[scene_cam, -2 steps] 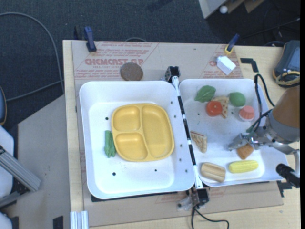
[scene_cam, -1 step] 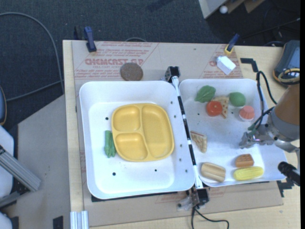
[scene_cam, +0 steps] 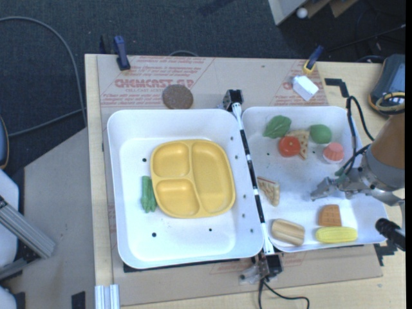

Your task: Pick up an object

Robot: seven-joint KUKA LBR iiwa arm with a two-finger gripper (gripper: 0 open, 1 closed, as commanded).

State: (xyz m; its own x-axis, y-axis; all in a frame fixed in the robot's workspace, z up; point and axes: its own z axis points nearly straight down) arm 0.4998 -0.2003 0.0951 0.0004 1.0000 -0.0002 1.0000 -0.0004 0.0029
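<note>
The gripper (scene_cam: pixel 324 188) hangs just above a square tan cracker (scene_cam: pixel 330 215); its metal jaws' spread is unclear.

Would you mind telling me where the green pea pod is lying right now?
The green pea pod lies in the left bin, on its floor just left of the yellow divided plate.

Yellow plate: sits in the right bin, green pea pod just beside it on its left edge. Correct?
Not quite. The camera view shows the yellow plate in the left bin, not the right one. The green pea pod does lie beside its left edge.
</note>
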